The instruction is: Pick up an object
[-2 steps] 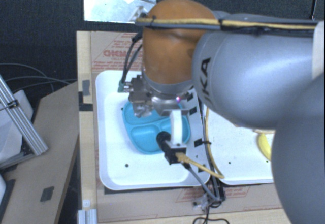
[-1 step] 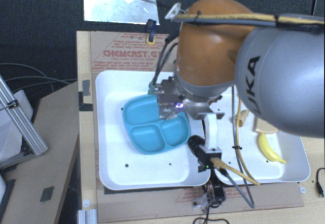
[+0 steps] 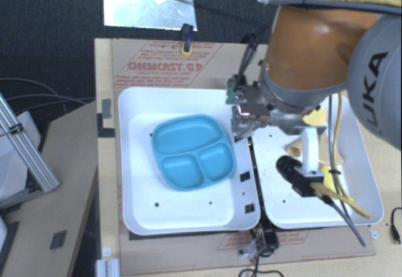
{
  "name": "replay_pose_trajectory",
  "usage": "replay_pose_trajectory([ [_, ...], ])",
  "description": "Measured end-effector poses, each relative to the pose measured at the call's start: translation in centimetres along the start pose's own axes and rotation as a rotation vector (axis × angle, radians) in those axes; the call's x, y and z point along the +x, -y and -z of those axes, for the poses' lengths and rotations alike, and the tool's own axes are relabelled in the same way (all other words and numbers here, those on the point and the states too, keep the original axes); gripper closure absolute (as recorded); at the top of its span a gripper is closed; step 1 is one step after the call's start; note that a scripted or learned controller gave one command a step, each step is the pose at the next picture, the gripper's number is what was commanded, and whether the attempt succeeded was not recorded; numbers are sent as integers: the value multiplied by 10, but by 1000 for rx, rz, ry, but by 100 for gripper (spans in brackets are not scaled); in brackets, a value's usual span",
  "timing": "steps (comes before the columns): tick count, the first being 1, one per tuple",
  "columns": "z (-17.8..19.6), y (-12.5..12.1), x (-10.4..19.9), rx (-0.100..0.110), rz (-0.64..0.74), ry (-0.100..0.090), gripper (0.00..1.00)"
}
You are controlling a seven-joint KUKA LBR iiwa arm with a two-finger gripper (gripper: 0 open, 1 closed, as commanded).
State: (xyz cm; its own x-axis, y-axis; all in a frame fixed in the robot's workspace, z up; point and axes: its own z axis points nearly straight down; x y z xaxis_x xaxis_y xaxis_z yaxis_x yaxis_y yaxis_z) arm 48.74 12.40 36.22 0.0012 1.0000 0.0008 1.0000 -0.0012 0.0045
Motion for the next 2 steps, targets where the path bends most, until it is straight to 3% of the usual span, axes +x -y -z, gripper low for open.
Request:
replay_pose_trajectory([
  [1,31,0,46,1,6,-1,100],
  [2,161,0,28,-10,5,-4,100],
])
